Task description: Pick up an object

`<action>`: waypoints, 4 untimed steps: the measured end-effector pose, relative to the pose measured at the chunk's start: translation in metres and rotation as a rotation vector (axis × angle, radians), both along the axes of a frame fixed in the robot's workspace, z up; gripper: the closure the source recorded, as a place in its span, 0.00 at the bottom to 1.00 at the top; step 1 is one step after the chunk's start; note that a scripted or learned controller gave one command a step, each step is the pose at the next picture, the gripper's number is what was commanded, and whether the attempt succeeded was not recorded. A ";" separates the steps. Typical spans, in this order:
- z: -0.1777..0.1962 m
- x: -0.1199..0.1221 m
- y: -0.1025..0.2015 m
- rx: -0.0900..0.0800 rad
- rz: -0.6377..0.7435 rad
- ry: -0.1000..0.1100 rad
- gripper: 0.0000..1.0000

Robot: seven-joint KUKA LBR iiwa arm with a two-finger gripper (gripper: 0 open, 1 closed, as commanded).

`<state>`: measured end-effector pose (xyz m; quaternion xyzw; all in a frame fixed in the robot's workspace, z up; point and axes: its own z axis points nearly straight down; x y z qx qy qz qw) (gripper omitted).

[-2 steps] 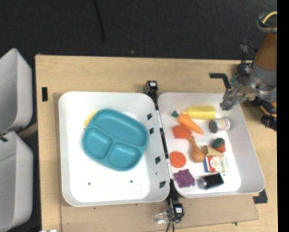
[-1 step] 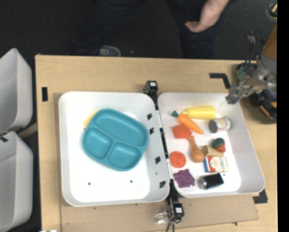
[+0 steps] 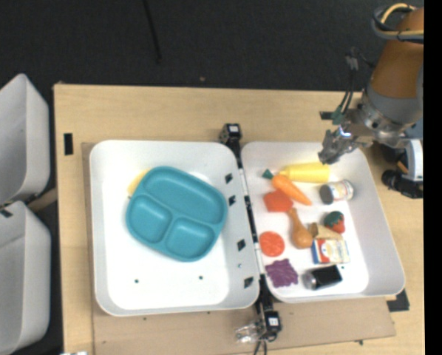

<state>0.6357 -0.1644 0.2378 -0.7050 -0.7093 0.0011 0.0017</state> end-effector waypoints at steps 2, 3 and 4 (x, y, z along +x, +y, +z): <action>-0.012 -0.012 0.092 0.000 0.000 0.001 1.00; 0.006 -0.011 0.146 0.000 0.002 -0.003 1.00; 0.010 -0.018 0.162 0.000 -0.001 0.000 1.00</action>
